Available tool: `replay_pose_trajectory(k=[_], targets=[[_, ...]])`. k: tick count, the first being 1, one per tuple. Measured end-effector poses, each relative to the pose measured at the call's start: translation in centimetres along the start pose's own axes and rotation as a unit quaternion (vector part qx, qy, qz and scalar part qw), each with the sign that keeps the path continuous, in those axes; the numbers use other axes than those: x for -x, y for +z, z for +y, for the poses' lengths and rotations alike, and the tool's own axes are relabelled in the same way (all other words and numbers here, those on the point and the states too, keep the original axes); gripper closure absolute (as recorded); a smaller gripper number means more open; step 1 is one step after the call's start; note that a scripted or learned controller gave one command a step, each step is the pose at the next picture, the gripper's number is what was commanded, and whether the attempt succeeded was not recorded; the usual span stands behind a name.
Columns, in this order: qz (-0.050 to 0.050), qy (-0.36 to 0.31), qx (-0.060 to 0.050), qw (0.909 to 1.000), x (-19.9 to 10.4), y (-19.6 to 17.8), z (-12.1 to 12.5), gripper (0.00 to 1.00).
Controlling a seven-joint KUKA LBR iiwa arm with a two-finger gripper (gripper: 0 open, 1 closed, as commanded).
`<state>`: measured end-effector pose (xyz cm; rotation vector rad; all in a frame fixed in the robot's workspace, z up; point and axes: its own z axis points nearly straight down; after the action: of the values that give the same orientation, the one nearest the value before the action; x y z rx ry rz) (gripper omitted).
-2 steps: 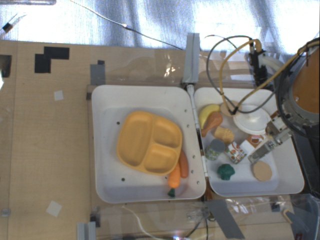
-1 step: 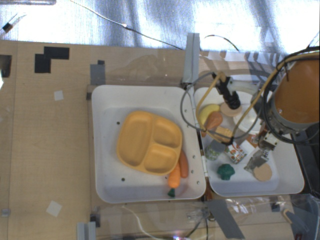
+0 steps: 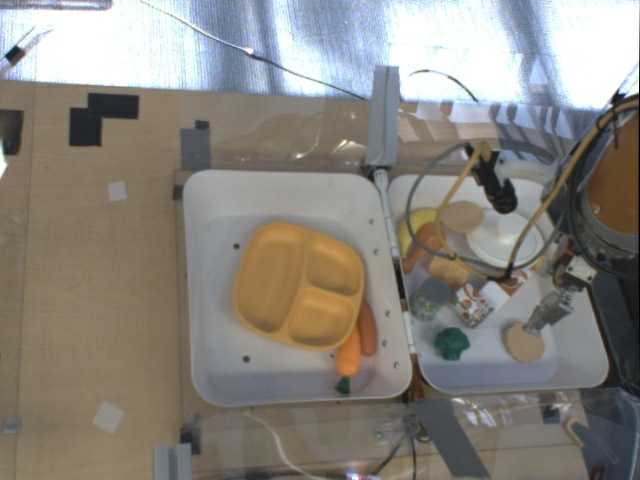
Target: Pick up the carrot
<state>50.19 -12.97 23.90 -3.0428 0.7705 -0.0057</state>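
Carrot (image 3: 349,353) lies in the left bin (image 3: 215,268), near its right wall and toward the near edge, just beside the near-right corner of the yellow tray (image 3: 298,284). Its green top points to the near side. A reddish sausage (image 3: 367,329) lies right against it on the right.

Nothing of the pick looks done yet, as far as I can judge. The gripper (image 3: 548,315) hangs over the right bin (image 3: 590,368), well apart from the carrot, just above a tan disc (image 3: 524,342). I cannot tell how it is set, and I see nothing held. What is left is the whole job: cross over the wall between the bins, come down on the carrot, close, and lift. The sausage touching it may get in the way.

By count: two white bins, one carrot, one sausage, one yellow tray with three wells. In the right bin I count one green broccoli piece (image 3: 452,342), one white plate (image 3: 515,240), two tan discs, the second (image 3: 461,216) at the far side, and a cluster of small food pieces in the middle that I cannot count surely.
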Motion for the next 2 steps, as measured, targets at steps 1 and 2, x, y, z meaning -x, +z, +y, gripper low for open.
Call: replay_pose_trajectory(k=[1, 2], targets=[[0.001, 0.001, -0.002, 1.0, -0.05, -1.09, -0.32, 1.0], [0.001, 0.001, -0.002, 1.0, -0.04, -1.06, -0.3, 0.0]])
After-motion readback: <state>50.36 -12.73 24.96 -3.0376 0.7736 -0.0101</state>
